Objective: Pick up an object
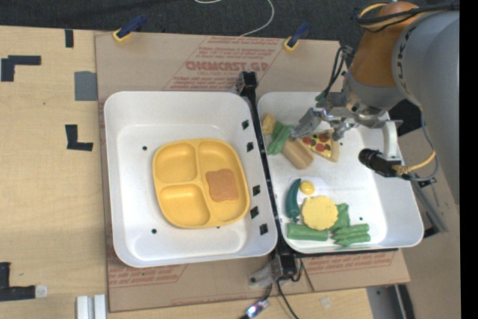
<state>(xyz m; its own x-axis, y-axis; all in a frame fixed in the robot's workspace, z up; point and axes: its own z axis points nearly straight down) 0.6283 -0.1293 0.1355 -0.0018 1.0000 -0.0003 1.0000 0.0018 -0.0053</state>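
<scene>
The gripper hangs low in the right bin, in its upper part, and its dark fingers stand spread apart, open, with nothing between them. Directly under and beside the tips lies the pizza slice. Just to its left is the tan bread roll, touching or nearly touching the slice. Left again, against the wall between the bins, lies a light green vegetable.

Lower in the same bin, well apart from the gripper, sit a fried egg, a dark green pepper, a yellow disc and some green beans. The left bin holds a yellow divided plate with a brown patty in its right compartment.

The step in hand looks like the descent onto the slice or the roll. To do it well, the arm should settle on one of them. The slice is flat, so the fingers would need to reach the floor and straddle its narrow width. The roll is thicker and probably the easier grasp. The fingers should go either side of the chosen piece, not onto the seam between the two, then close before lifting straight up. A tip landing on top would only push the piece aside.
</scene>
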